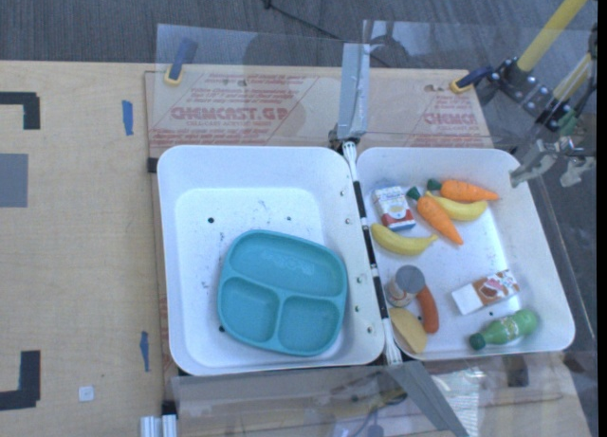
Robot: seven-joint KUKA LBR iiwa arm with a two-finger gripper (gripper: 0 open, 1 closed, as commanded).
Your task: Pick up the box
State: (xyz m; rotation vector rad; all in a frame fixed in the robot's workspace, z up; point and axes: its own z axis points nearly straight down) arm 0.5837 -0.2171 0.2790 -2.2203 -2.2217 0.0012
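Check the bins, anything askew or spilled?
Nothing spilled. The teal tray sits skewed in the left bin; toy food and two small boxes lie loosely scattered in the right bin.

End effector (550, 162) at upper right — raised, holding nothing

Gripper (555, 155): partly cut off by the right edge; finger state unreadable.
Small white-and-red carton (395, 208): print too small to read.
Round grey-lidded can (410, 282): label too small to read.
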